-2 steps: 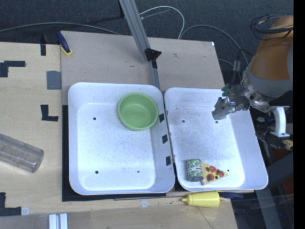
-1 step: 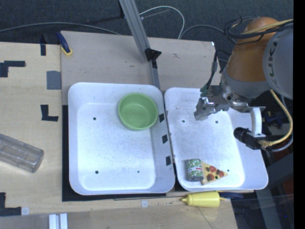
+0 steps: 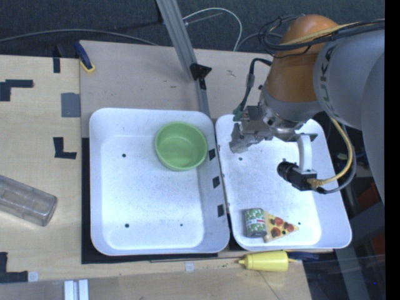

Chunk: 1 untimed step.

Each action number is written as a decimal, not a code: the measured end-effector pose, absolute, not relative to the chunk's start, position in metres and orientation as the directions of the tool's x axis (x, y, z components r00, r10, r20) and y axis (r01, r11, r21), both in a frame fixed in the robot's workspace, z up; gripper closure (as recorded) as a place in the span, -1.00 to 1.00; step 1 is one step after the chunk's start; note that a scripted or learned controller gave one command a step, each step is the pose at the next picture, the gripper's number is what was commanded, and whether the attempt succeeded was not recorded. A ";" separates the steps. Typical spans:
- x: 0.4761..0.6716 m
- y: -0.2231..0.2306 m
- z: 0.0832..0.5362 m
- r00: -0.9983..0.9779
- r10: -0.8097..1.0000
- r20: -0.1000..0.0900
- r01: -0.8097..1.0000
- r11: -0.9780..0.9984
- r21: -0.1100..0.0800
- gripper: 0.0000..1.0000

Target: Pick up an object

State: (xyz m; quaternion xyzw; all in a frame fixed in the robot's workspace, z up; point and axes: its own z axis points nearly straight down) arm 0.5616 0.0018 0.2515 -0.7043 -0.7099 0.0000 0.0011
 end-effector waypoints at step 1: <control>0.566 0.061 0.235 -0.007 1.000 0.001 1.000 0.007 -0.004 1.00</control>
